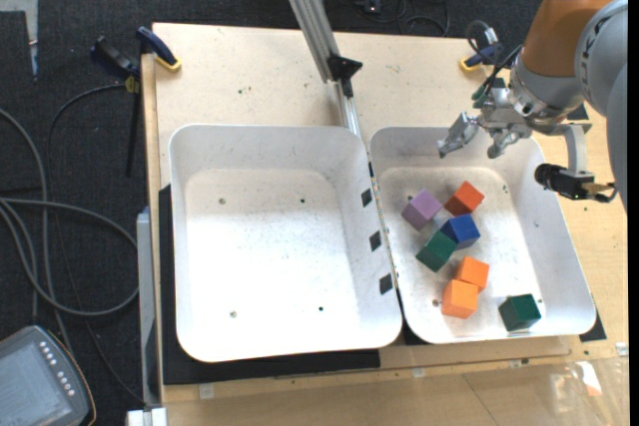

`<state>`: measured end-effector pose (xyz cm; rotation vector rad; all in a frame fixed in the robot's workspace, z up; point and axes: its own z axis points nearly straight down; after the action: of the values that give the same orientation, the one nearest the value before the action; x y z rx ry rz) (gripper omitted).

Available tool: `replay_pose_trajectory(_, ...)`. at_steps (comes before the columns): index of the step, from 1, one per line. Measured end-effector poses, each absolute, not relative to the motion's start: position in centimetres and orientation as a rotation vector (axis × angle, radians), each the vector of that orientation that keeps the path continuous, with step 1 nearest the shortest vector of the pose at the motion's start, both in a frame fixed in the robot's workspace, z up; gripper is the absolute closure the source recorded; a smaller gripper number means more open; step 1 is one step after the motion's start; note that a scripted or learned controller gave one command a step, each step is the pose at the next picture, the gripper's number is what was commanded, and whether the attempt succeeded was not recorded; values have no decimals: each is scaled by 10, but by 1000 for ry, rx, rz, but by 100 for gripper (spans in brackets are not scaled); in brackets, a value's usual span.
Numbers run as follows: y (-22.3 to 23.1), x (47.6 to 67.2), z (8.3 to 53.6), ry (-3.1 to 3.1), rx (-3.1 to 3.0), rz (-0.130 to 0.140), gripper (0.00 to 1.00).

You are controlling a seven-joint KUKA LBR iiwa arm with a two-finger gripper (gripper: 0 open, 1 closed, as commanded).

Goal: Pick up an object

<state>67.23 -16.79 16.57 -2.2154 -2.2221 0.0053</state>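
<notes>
Several small blocks lie in the right bin [559, 254]: a purple block [422, 208], a red-orange block [464, 199], a blue block [462, 230], a dark green block [436, 250], two orange blocks [473, 270] [460, 298] and another dark green block [519, 311] near the front right corner. My gripper [475, 141] hangs over the bin's back edge, above and behind the blocks. Its fingers [454, 137] are spread apart, open, with nothing between them.
The left bin [190, 214] stands beside the right one. A slanted metal strut [305, 0] runs from the top down to the gap between the bins. Clamps [158, 48] [479, 50] grip the bench's back corners. Cables lie on the floor at left.
</notes>
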Motion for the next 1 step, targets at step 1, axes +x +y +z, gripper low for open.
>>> replay_pose_trajectory(1,-174,677,118,-2223,-2217,5,0)
